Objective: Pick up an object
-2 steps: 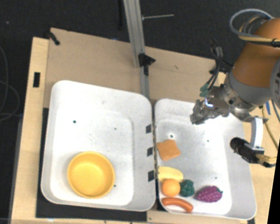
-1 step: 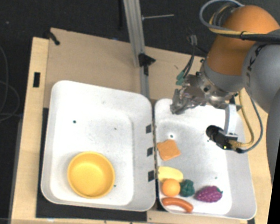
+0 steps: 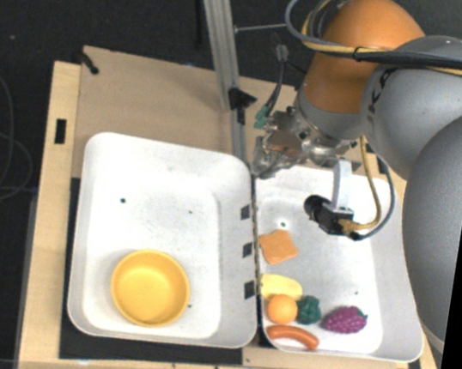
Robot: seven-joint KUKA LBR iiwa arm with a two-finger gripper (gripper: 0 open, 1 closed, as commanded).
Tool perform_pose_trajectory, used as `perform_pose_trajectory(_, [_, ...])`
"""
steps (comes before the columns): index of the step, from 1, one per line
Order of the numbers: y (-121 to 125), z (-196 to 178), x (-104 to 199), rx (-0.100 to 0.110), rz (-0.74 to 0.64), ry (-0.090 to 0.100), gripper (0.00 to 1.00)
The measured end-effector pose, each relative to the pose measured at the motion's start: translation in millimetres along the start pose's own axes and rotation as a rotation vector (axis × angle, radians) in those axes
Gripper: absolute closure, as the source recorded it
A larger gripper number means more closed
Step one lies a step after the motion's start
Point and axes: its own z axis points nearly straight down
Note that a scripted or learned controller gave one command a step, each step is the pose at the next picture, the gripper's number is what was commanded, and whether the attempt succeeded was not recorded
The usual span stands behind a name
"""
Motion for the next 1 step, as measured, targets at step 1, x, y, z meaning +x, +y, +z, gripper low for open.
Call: perform_pose_trajectory(1, [10.8,14.5,51.6,0.001,0.000,0.000,1.00])
